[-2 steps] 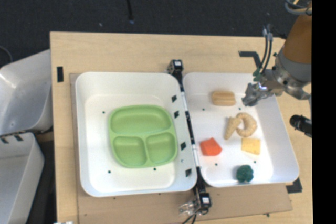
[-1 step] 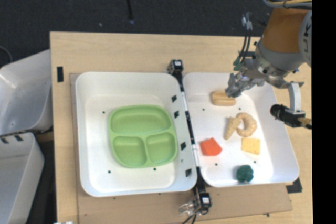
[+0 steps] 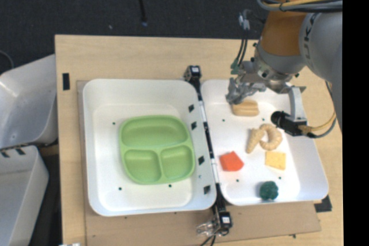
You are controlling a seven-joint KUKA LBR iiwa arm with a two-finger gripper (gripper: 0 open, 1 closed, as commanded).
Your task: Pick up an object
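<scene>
We count five small things in the right bin [image 3: 308, 178], one green tray [image 3: 156, 148] left; gripper [image 3: 243, 95] fingers, we cannot tell.

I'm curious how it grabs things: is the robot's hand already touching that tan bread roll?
Cannot tell. In the camera view the hand sits right over the tan roll, overlapping its top edge, but contact or gap isn't plain.

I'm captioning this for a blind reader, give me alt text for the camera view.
A grey robot arm's gripper hovers at a tan bread-like piece in the right white bin, which also holds a curled beige pastry, yellow wedge, orange block and dark green lump. The left white bin holds a green divided tray.
</scene>
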